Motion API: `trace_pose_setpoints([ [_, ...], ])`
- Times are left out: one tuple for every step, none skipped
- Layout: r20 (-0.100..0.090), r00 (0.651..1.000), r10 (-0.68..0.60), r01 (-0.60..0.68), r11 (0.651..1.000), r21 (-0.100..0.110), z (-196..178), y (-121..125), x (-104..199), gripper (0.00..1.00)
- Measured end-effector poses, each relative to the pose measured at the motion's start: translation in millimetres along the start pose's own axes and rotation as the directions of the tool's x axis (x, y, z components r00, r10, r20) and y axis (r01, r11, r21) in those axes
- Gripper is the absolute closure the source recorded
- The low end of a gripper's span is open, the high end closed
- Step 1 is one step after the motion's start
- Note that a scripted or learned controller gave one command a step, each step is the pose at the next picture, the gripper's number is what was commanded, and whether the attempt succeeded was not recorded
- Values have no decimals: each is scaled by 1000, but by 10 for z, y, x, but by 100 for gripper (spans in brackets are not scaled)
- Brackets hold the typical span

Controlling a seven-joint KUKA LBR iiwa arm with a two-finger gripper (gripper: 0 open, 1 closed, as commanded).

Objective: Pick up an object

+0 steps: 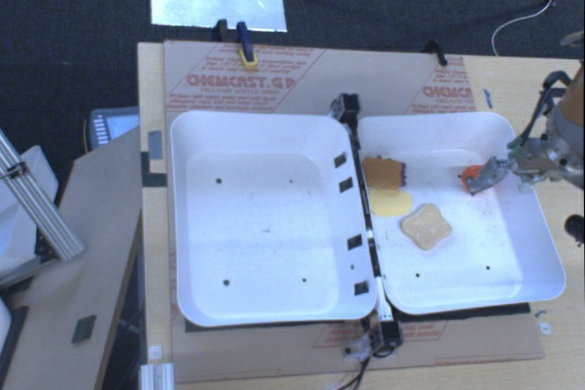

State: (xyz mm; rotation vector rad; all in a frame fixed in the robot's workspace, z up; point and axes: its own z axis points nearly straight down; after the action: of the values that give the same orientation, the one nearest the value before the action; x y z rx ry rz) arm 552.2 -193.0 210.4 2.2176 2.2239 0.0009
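The right bin (512, 283) holds several small objects. A brown block with a purple edge (384, 172) lies near the bin's left wall. A flat yellow piece (391, 204) sits just below it, and a beige toast-shaped piece (426, 226) lies to the lower right of that. A small orange-red object (469, 175) rests toward the right side of the bin. My gripper (486, 175) reaches in from the right, low over the bin floor, with its tip right against the orange-red object. Whether the object is held is unclear.
The left bin (265, 224) stands beside the right one, joined by a black clipped divider (358, 205). Cardboard (274, 78) lies under both bins. A yellow-blue clamp (246, 46) sits at the back edge, and a cable (526, 14) hangs at the upper right.
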Motion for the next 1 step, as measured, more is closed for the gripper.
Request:
trace_pose_setpoints([
  [9,1000,-2,2,1000,-20,-2248,30,-149,0],
])
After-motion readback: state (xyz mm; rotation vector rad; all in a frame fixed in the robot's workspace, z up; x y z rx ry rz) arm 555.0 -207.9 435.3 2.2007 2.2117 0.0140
